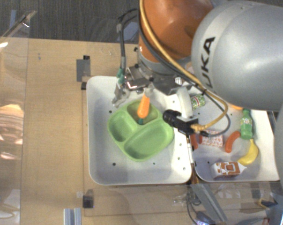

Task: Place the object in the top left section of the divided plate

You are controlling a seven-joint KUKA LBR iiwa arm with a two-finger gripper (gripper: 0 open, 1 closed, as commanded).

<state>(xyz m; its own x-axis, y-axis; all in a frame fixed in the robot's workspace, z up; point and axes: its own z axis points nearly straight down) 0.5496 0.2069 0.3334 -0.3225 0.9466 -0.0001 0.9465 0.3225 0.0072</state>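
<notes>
Metal fingers (124, 89), state unclear, flank tapered orange carrot (143, 108) above glossy green plate (140, 133).

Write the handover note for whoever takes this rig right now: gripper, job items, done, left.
Gripper: low over the far rim of the green divided plate in the left bin; finger state cannot be read.
Carrot: tilted, leaf end down in the plate's upper right section, just below the gripper; whether it is released is unclear.
Done: carrot is at the plate.
Left: confirm which section is the target, then check release and retract.
Right bin holds other toy food.
</notes>
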